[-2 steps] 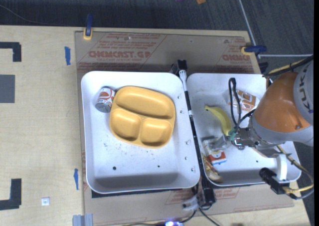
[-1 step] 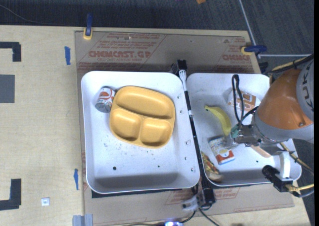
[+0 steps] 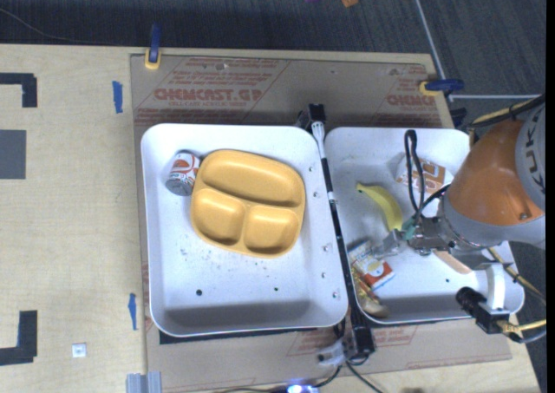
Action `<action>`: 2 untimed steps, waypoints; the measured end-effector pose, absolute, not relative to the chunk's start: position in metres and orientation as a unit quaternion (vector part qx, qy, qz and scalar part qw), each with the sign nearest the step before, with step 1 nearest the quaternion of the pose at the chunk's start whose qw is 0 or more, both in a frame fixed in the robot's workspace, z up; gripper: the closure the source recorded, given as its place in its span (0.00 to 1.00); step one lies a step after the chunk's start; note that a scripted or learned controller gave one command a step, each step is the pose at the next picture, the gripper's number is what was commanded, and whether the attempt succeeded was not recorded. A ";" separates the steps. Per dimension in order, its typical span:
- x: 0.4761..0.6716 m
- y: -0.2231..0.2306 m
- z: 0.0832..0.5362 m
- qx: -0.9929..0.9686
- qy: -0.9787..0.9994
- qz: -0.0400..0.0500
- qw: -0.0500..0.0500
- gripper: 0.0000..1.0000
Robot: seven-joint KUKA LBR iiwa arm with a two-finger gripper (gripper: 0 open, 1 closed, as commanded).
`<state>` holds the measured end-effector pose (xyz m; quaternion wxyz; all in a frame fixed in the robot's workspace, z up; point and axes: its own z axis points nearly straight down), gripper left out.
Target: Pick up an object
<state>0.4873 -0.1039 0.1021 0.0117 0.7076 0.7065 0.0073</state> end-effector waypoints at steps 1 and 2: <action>0.485 -0.096 0.090 0.708 0.706 0.005 0.009 0.00; 0.487 -0.096 0.101 0.708 0.706 0.006 0.013 1.00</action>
